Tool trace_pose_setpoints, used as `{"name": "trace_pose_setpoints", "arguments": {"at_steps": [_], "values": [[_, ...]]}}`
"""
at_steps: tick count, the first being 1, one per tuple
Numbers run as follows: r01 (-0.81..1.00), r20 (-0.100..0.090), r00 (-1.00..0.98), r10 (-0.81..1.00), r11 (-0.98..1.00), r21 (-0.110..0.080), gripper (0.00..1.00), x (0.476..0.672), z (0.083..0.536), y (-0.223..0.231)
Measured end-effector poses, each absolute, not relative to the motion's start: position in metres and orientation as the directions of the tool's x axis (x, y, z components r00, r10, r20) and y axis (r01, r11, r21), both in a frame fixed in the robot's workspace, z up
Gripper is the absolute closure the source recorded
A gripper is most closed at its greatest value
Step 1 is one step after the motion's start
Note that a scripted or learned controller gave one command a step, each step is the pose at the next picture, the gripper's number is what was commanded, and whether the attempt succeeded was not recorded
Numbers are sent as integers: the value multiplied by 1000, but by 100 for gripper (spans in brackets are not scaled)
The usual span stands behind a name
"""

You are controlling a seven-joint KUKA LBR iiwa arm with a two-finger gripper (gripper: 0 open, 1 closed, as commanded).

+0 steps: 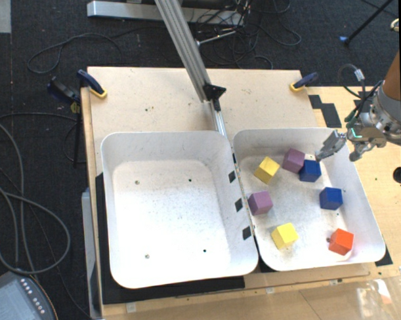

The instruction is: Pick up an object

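Right bin (pixel 359 203): seven small cubes, scattered, none stacked. Two yellow: one (pixel 267 169) tilted near the upper left, one (pixel 284 235) lower down towards the front. Two purple: one (pixel 293 161) at the upper middle, one (pixel 260 202) close to the bin's left wall. Two blue: one (pixel 310 170) touching or just beside the upper purple cube, one (pixel 330 198) apart at mid-right. One orange-red cube (pixel 341 241) in the front right corner, close to the rim. All matte, plain-faced, similar in size.

Gripper (pixel 341 144) sits above the bin's upper right rim, near the upper blue cube, not touching it. Two fingers visible, spread apart; one grey finger (pixel 330 145) angles down-left towards that cube. Nothing between them. Arm enters from the right, wrist cluttered with cables.

Left bin (pixel 116 192): white, shallow, rounded corners, floor speckled with dark marks. The two bins meet at the middle, with black tabs along the seam.

Both rest on a pale wooden board (pixel 159 98), scuffed, held by yellow-tipped blue clamps at the upper left (pixel 91 84) and upper right (pixel 304 81). An aluminium strut (pixel 186 45) slants down from the top to the bins' junction.

Floor: dark carpet, loose black cables at left and top. A grey handheld pendant (pixel 18 305) sits in the lower left corner
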State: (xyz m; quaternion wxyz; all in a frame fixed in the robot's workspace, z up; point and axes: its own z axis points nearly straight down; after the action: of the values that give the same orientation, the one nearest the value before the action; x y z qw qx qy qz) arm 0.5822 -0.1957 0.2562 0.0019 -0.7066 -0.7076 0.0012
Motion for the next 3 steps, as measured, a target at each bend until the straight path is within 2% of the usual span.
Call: {"name": "trace_pose_setpoints", "arguments": {"at_steps": [1,3], "values": [[1000,0,-2,1000,2,0,0,583,259,-196],[1000,1,1,1000,-1,-7,0,584,131,-192]]}}
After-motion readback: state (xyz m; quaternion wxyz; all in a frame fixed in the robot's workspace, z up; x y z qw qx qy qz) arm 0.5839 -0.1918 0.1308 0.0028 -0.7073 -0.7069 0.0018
